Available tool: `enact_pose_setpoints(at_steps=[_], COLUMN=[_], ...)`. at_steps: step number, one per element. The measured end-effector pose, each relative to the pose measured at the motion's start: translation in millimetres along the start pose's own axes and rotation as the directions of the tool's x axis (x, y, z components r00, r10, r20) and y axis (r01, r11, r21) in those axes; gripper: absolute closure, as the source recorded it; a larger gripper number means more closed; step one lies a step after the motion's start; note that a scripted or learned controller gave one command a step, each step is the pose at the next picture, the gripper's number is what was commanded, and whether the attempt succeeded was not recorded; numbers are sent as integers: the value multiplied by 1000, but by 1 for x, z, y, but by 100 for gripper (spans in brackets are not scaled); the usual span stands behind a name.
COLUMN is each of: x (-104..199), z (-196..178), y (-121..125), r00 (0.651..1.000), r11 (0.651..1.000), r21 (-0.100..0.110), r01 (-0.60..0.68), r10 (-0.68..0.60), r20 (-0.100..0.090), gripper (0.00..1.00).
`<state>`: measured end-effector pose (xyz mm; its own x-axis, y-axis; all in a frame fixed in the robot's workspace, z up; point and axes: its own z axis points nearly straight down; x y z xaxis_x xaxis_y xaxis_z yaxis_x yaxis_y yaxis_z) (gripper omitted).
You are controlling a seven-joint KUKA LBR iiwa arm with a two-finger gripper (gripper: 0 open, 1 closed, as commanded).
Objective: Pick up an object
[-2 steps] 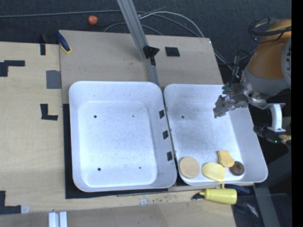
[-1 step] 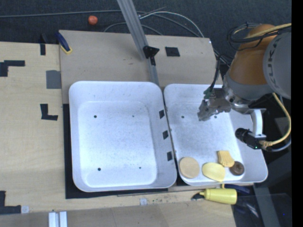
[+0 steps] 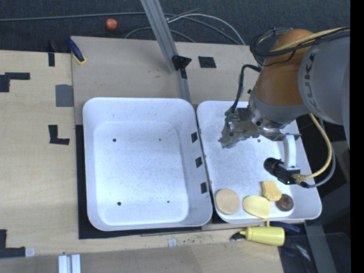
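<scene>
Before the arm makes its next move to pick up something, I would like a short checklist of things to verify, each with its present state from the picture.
1. Objects available in the right bin: ok. A round tan disc, a pale yellow piece, a small tan block and a brown round piece lie along its near edge.
2. Gripper above the right bin: ok, over its far part.
3. Gripper over an object: not ok; the objects lie nearer the camera.
4. Something held between the fingers: cannot tell.
5. Objects separated enough for a grasp: not ok; three sit close together, only the disc has some room.
</scene>
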<state>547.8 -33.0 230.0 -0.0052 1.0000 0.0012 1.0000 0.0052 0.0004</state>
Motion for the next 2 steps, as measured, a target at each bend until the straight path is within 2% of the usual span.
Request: enact_pose_setpoints(at_steps=[2], x=[99], z=[-12], y=[-29], r00=[1000], r11=[1000], r21=[1], r01=[-1], r10=[1], r20=[0], gripper=[100])
